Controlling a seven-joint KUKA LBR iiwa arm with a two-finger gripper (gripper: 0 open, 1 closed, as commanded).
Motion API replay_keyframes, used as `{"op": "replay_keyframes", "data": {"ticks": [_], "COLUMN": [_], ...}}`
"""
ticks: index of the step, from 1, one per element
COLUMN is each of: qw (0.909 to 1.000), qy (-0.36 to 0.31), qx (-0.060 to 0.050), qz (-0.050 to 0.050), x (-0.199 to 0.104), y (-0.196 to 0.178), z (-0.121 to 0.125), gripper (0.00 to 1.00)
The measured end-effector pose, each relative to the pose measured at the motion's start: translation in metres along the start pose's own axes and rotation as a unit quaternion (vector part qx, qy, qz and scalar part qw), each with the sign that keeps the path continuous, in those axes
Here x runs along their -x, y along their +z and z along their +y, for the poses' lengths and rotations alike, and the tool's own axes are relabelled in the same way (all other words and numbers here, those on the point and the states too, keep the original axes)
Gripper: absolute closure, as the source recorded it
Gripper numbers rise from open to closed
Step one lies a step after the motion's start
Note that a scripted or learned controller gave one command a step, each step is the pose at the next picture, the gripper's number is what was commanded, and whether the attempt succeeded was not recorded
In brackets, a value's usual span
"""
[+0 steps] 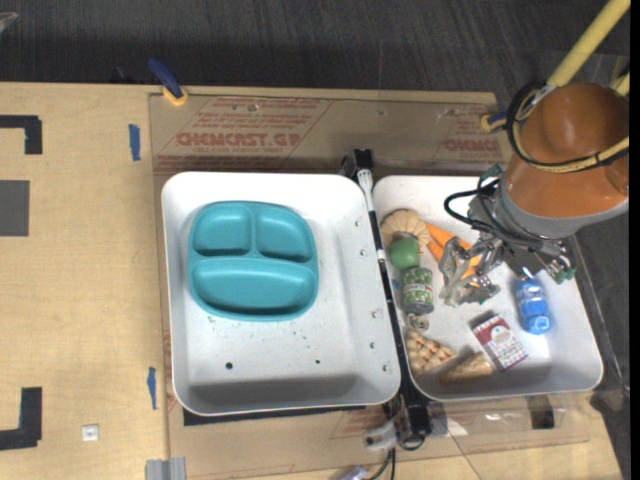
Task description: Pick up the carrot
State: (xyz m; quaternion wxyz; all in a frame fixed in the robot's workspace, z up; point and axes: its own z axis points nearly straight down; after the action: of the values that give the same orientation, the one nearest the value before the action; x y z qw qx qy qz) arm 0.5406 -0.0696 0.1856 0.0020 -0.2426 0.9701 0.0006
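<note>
The carrot is a small orange wedge lying in the right bin, near its back left part, beside a green ball. My gripper hangs over the middle of the right bin, just right of and a little in front of the carrot. Its metal fingers point down and left toward the bin floor. The orange wrist band and grey wrist hide the bin's back right part. I see nothing between the fingers.
The right bin also holds a green can, a blue bottle, a red and white box, a tan waffle piece and a brown stick. The left bin holds a teal divided plate.
</note>
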Motion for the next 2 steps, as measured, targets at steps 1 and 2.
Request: {"op": "replay_keyframes", "data": {"ticks": [1,2], "qw": [0.9998,0.9950], "qy": [0.019,0.100], "qx": [-0.002,-0.002], "qz": [-0.004,-0.004], "x": [-0.028,0.009], "y": [-0.077,-0.116], "z": [0.047,0.024], "gripper": [1.00,1.00]}}
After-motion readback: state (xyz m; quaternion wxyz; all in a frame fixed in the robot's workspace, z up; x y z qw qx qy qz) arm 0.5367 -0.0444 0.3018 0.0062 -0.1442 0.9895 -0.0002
